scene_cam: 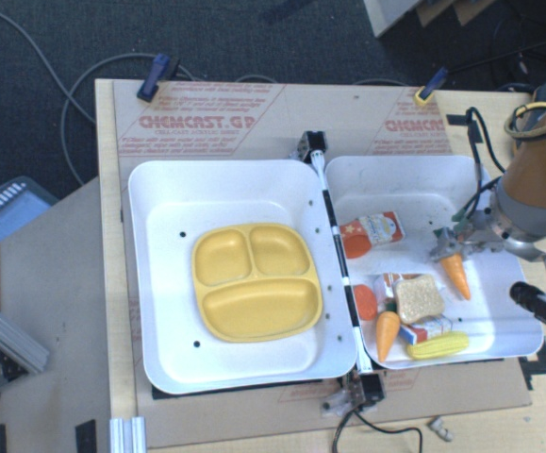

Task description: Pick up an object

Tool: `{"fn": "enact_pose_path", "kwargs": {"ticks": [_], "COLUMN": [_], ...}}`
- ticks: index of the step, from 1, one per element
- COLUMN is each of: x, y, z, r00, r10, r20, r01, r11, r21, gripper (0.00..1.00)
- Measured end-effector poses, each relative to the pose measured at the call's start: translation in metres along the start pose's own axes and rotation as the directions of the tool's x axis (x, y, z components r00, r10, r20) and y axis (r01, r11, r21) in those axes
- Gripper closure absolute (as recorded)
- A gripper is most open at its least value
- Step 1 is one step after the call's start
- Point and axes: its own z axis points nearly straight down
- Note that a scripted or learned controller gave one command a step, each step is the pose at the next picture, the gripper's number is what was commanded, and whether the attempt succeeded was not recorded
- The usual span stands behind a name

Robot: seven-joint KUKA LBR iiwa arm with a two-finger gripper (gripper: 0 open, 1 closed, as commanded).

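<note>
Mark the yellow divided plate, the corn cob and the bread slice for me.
yellow divided plate (254, 321): camera view, on the floor of its large lower compartment.
corn cob (438, 345): camera view, middle of the cob.
bread slice (419, 300): camera view, centre of its top face.

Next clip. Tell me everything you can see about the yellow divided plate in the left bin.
The yellow plate lies flat, right side up, near the middle of the left bin. It is a rounded rectangle, turned slightly askew to the bin's walls, and looks like smooth moulded plastic. Raised ridges split it into three compartments: two smaller ones at the far side and one long one at the near side. Nothing lies in any compartment. It touches only the bin floor, and it sits apart from the bin walls.
</note>
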Motion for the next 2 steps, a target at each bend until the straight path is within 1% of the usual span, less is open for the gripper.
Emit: {"fn": "enact_pose_path", "kwargs": {"ticks": [1,2], "x": [0.064,0.149], "y": [0.005,0.013], "z": [0.01,-0.091], "r00": [1.0,1.0], "r10": [-0.003,-0.003], "r20": [-0.001,-0.001], "r01": [0.003,0.003], "r11": [1.0,1.0], "r21": [0.002,0.0], "gripper": [1.0,1.0]}}
